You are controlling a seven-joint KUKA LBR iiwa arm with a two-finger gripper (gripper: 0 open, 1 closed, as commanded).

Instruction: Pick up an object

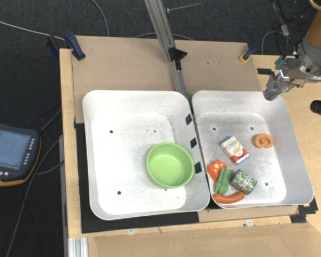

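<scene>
Gripper [272, 91] hangs over the far-right corner of the right bin [289, 143], above the rim, well apart from every obj. Can't tell the pincer's state from this view; nothing visible in it, so no pick yet.

Candidate objs all sit in the right bin's near half. Small carton [234, 149], white w/ red base, lies tilted near the middle. Orange ring-shaped piece [263, 141] sits alone to its right, nearest the gripper. Near the front edge there's a tight cluster: red pepper-like toy [216, 168], green veg [223, 181], green printed can [243, 181] on its side, orange sausage-like piece [228, 198] along the front wall. Left bin [96, 159] holds a lime green bowl [170, 165], far from the arm.

Risks, as I judge them:
- Cluster pick: pieces touch, so descending there prob. lands on two at once or shoves one aside → closes on air.
- Can: lying on its side, likely rolls away if nudged off-centre.
- Sausage piece: hard against the wall, little room for a finger behind it; may scrape the bin.
- Ring: low and flat, easy to close above it.
- Carton: tilted, so a misaligned grasp may hit corners and twist it out.

Safest bet looks like the carton or ring, being isolated.
</scene>
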